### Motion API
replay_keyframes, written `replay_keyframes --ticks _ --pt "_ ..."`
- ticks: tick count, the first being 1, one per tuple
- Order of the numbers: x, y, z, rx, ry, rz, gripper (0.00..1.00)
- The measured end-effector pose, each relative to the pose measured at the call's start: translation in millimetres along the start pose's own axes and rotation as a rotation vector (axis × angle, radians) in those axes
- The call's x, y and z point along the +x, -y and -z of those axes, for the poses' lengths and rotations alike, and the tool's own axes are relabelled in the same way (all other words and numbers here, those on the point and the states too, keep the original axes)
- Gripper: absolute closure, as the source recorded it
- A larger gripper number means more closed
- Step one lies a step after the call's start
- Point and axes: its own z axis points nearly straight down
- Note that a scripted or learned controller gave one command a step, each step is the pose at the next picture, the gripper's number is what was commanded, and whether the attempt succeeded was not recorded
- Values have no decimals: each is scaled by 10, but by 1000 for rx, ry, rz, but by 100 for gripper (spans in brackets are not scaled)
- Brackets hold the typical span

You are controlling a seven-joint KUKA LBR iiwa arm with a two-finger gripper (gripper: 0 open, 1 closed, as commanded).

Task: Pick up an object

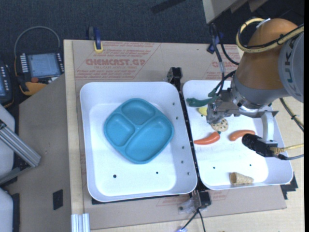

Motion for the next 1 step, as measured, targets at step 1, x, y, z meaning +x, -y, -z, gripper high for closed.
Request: replay_keyframes --ticks 1 --pt "633 -126 -29 0 0 1 100"
